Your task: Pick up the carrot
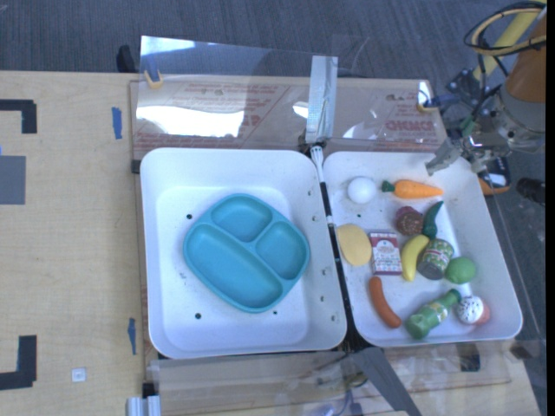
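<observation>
Carrot (416, 189) in right bin (503, 258)

– Can you make out the gripper (451, 156) by the right bin (507, 306)?

– Barely; it blurs into cables, so whether its fingers are parted or closed cannot be read. The arm (529, 76) above it is cut off by the right edge.

– And the small red packet (386, 253)?

– Its print is too small to read (same with the can (435, 258) label). The can also hides the lower end of the dark green vegetable (431, 217).

– The bench (61, 258)?

– Cropped on the left and bottom, with a grey bar (381, 388) running out of frame
</observation>
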Tool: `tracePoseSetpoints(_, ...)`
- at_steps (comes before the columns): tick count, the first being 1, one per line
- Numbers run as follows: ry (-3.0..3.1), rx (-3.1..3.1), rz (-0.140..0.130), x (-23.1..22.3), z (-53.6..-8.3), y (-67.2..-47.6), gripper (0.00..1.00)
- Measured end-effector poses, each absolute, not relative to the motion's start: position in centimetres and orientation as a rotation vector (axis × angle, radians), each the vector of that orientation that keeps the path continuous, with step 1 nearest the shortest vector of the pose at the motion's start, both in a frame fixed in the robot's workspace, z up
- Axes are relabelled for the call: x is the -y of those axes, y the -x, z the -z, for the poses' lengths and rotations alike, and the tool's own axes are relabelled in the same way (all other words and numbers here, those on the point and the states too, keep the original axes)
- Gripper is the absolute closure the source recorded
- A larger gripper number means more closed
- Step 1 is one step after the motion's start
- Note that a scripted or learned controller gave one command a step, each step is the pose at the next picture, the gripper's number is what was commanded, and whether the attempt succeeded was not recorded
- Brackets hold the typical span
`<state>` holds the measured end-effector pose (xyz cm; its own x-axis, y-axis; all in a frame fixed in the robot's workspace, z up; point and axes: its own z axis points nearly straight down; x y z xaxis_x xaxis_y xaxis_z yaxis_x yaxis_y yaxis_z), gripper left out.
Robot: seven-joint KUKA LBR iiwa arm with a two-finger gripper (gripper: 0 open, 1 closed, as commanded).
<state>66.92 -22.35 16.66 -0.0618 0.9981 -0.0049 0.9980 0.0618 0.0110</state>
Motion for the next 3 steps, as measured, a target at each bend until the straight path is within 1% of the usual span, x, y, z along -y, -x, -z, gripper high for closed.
tracePoseSetpoints(1, -2.328, -2.078, -0.024, 19.1, -11.0, -67.4, 0.00)
tracePoseSetpoints(2, -2.472, -1.885, -0.034, 17.6, -10.5, -63.6, 0.00)
tracePoseSetpoints(3, -2.534, -1.815, -0.034, 16.8, -10.3, -61.5, 0.00)
